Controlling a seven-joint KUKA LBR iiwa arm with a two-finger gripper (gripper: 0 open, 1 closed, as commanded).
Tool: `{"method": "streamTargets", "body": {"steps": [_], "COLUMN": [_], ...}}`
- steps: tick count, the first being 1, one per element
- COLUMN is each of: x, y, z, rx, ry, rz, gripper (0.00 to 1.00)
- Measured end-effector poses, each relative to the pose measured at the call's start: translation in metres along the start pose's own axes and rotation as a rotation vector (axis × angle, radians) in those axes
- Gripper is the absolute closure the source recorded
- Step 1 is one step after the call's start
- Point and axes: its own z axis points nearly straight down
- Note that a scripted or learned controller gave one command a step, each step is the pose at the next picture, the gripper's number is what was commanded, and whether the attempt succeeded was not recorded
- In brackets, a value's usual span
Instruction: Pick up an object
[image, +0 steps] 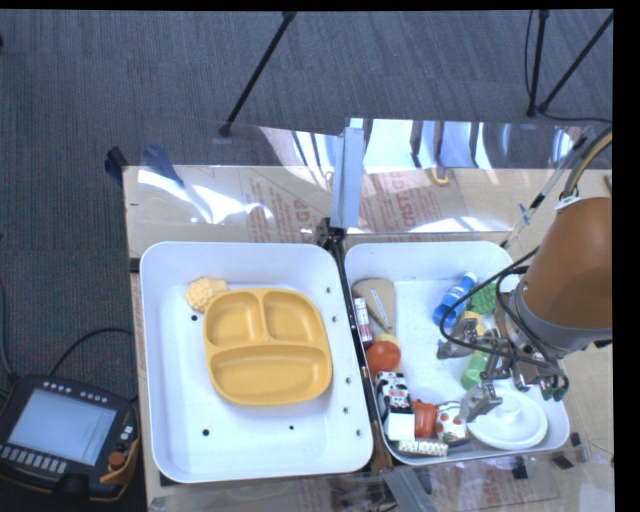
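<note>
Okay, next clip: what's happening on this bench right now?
A grey arm with an orange band reaches in from the right, and its gripper is down in the right bin, among a clutter of small things: a blue bottle, a red ball, a white round dish. Nothing shows between its fingers, so no pick is visible yet. The left bin holds a yellow divided plate and a small yellow item at the plate's far left corner.

Arm (575, 265): broad orange band, grey ring beneath it. Gripper (497, 385): metal-grey fingers, dark housing, black cables looping round wrist. Thin cable runs up behind arm toward top right.
</note>
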Motion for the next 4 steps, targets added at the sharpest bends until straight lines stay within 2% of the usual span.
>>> {"method": "streamTargets", "body": {"steps": [1, 2, 3, 4], "x": [-0.088, -0.168, -0.147, -0.140], "y": [-0.022, -0.092, -0.057, -0.043], "z": [0.109, 0.109, 0.108, 0.109], "rx": [-0.003, 0.001, 0.000, 0.000], "ry": [0.010, -0.006, -0.005, -0.003], "rz": [-0.063, 0.012, 0.009, -0.060], "gripper": [0.00, 0.00, 0.00, 0.00]}}
